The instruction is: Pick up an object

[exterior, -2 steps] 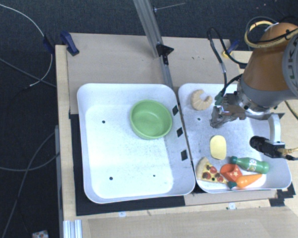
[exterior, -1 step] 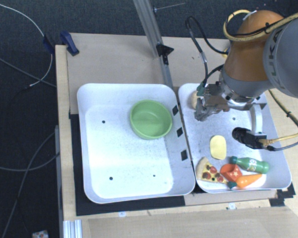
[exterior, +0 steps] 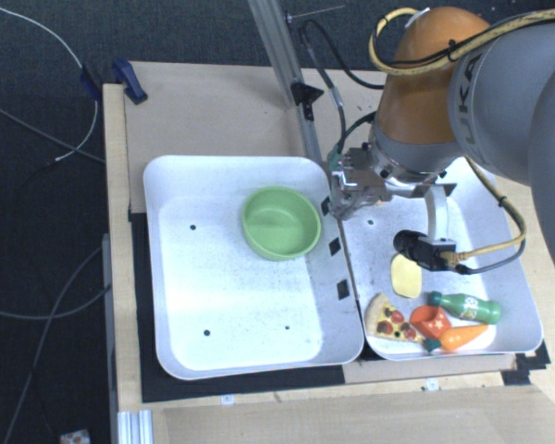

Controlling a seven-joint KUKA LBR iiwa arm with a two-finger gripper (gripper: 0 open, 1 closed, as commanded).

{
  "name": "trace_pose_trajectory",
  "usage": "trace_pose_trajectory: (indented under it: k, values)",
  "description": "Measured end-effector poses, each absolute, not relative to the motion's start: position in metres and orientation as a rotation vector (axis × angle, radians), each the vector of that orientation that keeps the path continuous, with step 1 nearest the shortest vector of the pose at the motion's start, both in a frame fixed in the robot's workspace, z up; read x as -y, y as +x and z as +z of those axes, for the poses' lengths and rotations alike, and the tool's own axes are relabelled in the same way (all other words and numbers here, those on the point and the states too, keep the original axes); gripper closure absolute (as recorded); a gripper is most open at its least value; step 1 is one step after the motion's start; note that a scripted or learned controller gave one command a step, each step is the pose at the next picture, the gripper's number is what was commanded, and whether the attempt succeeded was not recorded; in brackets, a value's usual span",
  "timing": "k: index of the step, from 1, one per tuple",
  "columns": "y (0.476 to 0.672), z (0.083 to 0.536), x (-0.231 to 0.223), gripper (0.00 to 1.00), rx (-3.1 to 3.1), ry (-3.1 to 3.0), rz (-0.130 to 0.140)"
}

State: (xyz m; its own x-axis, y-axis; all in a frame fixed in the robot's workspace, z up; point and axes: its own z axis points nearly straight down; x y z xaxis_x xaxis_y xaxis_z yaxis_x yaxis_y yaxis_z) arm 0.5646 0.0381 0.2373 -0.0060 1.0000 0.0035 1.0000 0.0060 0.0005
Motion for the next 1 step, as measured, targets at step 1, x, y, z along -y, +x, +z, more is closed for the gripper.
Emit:
trace_pose_trajectory:
  k: [1]
  values:
    - [0.5838, 0.2464, -0.0951, 1.00, 2.228, -2.212, -0.006]
